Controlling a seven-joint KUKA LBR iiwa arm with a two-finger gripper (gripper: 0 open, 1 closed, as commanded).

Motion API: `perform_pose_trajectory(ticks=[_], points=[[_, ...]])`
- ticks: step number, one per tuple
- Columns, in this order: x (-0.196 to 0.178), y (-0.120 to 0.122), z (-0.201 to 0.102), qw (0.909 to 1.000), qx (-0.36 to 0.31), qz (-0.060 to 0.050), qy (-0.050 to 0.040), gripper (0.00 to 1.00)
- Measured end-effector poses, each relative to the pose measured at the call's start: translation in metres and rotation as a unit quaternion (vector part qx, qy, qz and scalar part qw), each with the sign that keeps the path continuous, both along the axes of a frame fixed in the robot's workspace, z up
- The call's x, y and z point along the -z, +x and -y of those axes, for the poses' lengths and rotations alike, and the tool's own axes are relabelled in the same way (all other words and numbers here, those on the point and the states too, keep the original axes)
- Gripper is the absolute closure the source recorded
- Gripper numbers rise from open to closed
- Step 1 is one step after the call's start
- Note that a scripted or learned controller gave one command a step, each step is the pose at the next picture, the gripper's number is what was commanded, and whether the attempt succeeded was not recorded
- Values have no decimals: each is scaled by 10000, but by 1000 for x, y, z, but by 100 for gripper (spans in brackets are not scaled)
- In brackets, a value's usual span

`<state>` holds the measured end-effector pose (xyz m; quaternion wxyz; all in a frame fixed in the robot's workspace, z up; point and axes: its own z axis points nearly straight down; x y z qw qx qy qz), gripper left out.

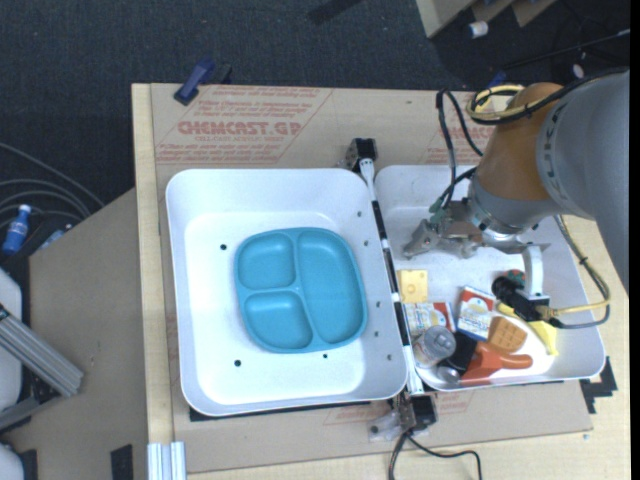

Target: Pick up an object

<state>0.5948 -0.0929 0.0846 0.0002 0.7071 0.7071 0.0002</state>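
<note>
Camera view: my two-finger gripper [432, 236] hangs in the right white bin [400, 183], well apart from the cluttered small packets and toys [480, 328]; finger state I cannot tell. Risk: descending here grasps nothing.

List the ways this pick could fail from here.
1. The items lie packed along the right bin's near edge: yellow card, small packet, orange piece, round clear lid. The gripper may nudge several and lift none.
2. The card looks flat on the bin floor, so it may slip out.
3. Items sit close to the divider between the bins, leaving little room to come down.
</note>
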Motion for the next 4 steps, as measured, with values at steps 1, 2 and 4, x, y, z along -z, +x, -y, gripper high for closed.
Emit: perform_pose_trajectory(ticks=[1,2,4], points=[[0,-55,1,10000,5,-11,4,0],[0,-99,12,10000,3,-14,4,0],[-101,4,-51,10000,-7,7,6,100]])
